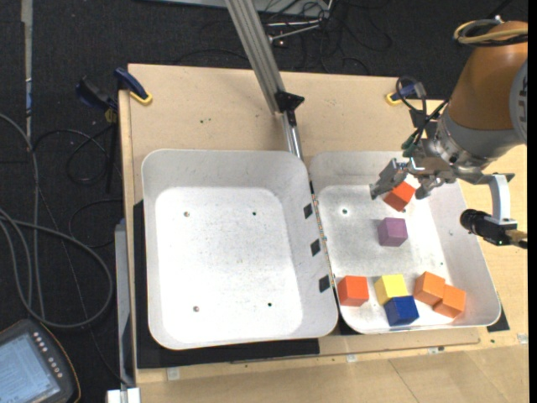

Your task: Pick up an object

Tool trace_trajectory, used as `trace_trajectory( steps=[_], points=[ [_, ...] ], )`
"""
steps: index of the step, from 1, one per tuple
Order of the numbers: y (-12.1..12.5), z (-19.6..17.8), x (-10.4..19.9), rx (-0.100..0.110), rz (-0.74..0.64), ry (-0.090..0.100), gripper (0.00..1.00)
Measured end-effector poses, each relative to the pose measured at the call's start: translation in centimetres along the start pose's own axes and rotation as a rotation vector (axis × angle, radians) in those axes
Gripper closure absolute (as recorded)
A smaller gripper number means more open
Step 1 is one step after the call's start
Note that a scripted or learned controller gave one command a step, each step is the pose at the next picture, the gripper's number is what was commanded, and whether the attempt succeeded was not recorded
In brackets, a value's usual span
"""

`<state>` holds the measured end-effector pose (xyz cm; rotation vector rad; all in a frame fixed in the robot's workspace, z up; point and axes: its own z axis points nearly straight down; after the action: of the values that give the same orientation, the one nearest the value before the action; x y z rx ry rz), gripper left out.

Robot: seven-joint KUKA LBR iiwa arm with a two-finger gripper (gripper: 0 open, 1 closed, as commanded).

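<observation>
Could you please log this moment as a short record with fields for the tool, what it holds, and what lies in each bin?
tool: above the right bin's far part
held: orange block between its fingers, lifted
right bin: purple block, orange cube, yellow block, blue block, two orange blocks touching
left bin: no blocks seen

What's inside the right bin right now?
The right bin holds a purple block, an orange block, a yellow block, a blue block and two more orange blocks. Another orange block sits between the gripper fingers, hiding the floor beneath.
</observation>
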<state>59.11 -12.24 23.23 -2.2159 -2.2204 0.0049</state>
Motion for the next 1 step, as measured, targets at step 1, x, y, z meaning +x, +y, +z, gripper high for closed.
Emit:
trace_trajectory(
  steps=[1],
  points=[
    [0.04, -0.23, -0.04, -0.004, 0.002, -0.001, 0.0]
  ],
)
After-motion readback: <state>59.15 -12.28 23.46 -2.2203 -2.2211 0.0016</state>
